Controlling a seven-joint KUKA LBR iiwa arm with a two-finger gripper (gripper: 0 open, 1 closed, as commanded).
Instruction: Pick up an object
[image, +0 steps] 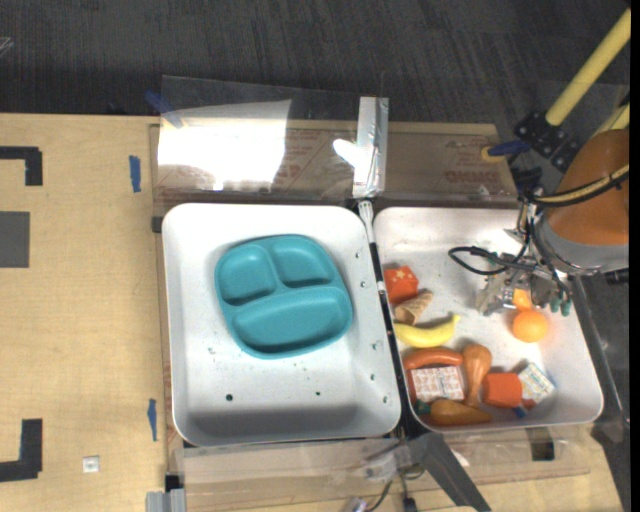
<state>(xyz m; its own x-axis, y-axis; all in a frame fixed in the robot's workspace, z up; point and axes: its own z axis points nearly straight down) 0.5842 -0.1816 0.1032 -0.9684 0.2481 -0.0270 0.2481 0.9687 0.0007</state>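
My gripper (522, 292) hangs low over the right side of the right bin (585, 360), below the arm's orange band. An orange ball (530, 325) lies just in front of it, close to its tip or touching it. Other toy foods lie in this bin: a red tomato-like piece (400, 283), a yellow banana (425, 333), a red-and-white packet (435, 379), an orange carrot-like piece (477, 364), a red block (503, 390) and a small white packet (538, 383). Cables and metal parts hide what is right under the gripper.
The left bin (190, 330) holds a teal divided plate (284, 293). A narrow ridge where the two bin walls meet (383, 330) runs between the bins. A clear plastic sheet (260, 140) lies behind them. The tan bench (70, 300) extends left.
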